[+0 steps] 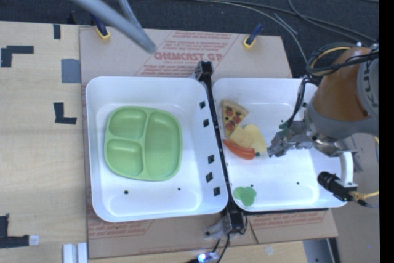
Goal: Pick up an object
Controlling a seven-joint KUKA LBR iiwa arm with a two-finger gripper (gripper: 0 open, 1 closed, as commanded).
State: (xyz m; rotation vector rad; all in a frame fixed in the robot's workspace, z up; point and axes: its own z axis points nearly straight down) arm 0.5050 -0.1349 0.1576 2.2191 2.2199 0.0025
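The candidate objects lie in a tight cluster in the right-hand shallow white plastic bin [289, 194], against its left wall, beside the black divider strip [212, 145] between the two bins. The cluster consists of a toy pizza slice with red toppings [233, 114] at the far side, a pale yellow heart-shaped piece [251, 136] touching it, and a red-orange sausage-shaped piece [239, 149] pressed along the near edge of the yellow piece. A small green leafy piece [245, 195] lies apart, near the bin's near left corner.

The tool [277, 148] sits low inside the same bin, just beside the right edge of the yellow piece. Nothing is visible between its fingers; how wide they stand cannot be determined from this view.

Probable faults from this position:

1. Multi-object contact. The three clustered pieces touch one another. A closing stroke on the yellow piece is likely to catch or drag the sausage piece, giving an unstable grip.
2. Push-out. The pieces are flat and light. A sideways approach may slide them against the left wall instead of capturing one.
3. Low-profile miss. If the fingertips stop above the bin floor, they may close over the piece without grip.
4. Wall interference. The cluster's nearness to the divider leaves little room for a finger on that side.

The left-hand white bin [98, 95] holds a light green three-compartment plate [143, 143], well apart from the tool. Both bins rest on a cardboard sheet [184, 52] on the bench [37, 132].
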